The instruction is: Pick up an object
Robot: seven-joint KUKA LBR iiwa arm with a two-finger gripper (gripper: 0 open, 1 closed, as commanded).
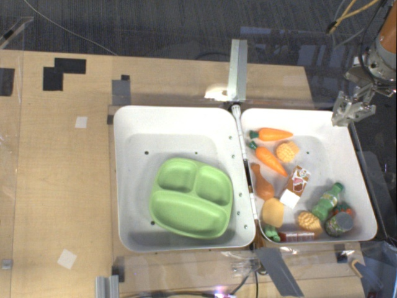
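The objects for picking lie all in the right bin, in the lower right part of the frame. Nearest to the bottom edge is a thin red stick-shaped thing, which I cannot identify, next to a small green piece in the bin's lower left corner. Just above them are a yellow rounded fruit, maybe a lemon, a small bumpy orange-yellow item, and a dark round can at the lower right. A green bottle lies tilted, touching the can. A little farther up are a small white block, a brown elongated piece and a red and white packet. Then come a carrot lying diagonally, a short yellow corn cob, and a second carrot lying almost level near the bin's top.

The left bin sits in the middle of the frame and touches the right one along a metal divider. It holds a green divided plate with three compartments.

The gripper is at the upper right of the frame, above the top right corner of the right bin, well apart from all objects. Its fingers point down and hold nothing; how wide they stand apart I cannot tell.

The light wooden desk carries both bins.
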